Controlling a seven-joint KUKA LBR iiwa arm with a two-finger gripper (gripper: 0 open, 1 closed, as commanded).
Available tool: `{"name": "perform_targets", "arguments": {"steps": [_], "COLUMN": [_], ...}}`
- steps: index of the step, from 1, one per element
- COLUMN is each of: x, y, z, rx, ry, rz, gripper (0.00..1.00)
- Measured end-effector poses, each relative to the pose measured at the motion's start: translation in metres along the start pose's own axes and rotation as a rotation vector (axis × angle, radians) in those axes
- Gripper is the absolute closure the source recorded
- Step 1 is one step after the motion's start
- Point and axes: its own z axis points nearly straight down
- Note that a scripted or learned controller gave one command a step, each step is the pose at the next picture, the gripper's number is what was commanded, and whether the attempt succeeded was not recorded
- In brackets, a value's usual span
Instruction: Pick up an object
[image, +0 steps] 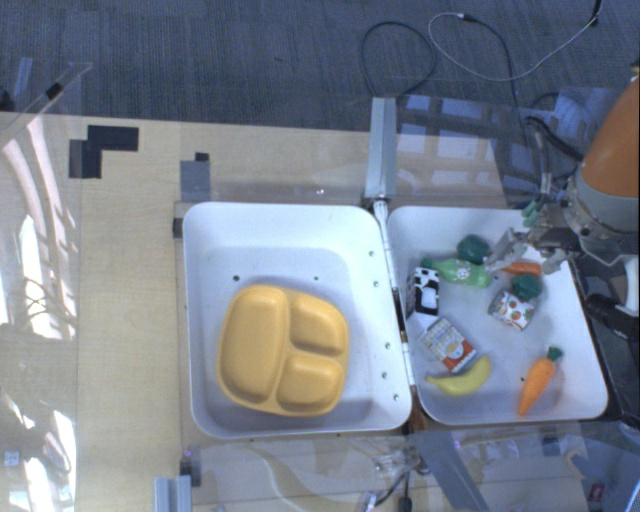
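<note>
The jaws' state cannot be told; the gripper (522, 248) hovers at two o'clock in the right white bin (590, 400), above a small orange toy (522, 268). A plastic carrot (537, 384) lies at five o'clock, a banana (462, 377) beside it.

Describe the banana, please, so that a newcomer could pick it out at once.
Look in the right-hand white bin, at its front edge. The banana lies there, just below a small printed carton and left of the carrot. It is the bin's sole plain yellow, curved thing.
</note>
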Motion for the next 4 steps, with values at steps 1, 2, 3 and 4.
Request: {"name": "perform_targets", "arguments": {"steps": [1,2,3,4], "x": [0.011,-0.022,-0.017,-0.058], "y": [-0.028,-0.021,0.030,0.086], "z": [-0.051,0.032,0.153,0.148], "rx": [-0.004,-0.001,-0.004,0.003], "ry": [-0.002,0.000,0.000,0.002], "rz": [-0.158,-0.213,-0.290,-0.371], "gripper": [0.00,0.00,0.00,0.00]}}
